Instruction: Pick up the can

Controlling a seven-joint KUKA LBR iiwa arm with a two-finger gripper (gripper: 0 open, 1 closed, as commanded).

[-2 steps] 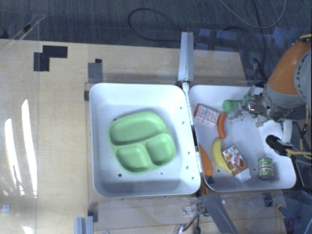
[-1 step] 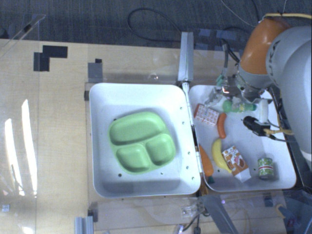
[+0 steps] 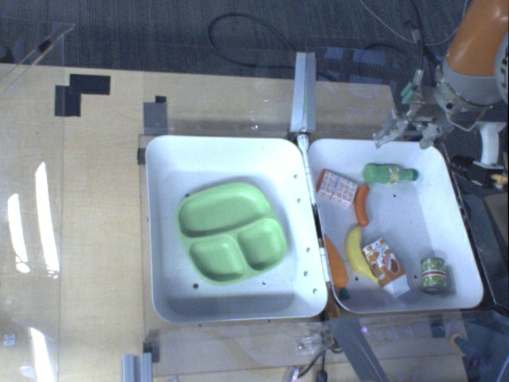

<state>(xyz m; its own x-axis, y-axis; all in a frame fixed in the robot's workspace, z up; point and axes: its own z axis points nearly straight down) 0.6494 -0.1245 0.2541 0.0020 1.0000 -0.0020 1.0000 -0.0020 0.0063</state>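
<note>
The wooden bench (image 3: 87,213) carries two shallow white bins side by side. The left bin (image 3: 159,237) holds a green divided tray (image 3: 232,231), which lies flat near the bin's middle with three compartments facing up.

A metal divider rail (image 3: 303,94) runs between the two bins at their far edge.

The right bin (image 3: 457,213) holds the remaining items. Taking the can (image 3: 433,274) as the reference: it stands upright in the near right corner of the right bin, green label outward, close to the bin's right wall. Just left of the can lies a small printed carton (image 3: 383,262), tilted, with a banana (image 3: 359,255) touching its left edge. Further left of the can, against the bin's left wall, lies a carrot (image 3: 337,266). Beyond the can, toward the far side, a sausage (image 3: 362,204) lies lengthwise; a flat printed packet (image 3: 337,188) sits beside it on the left. A green bottle (image 3: 390,173) lies on its side near the far wall.

The tool (image 3: 407,130) hangs over the far edge of the right bin, well apart from the can. Whether its fingers are apart or together cannot be told. Above it sits the arm's orange band (image 3: 477,30).
</note>
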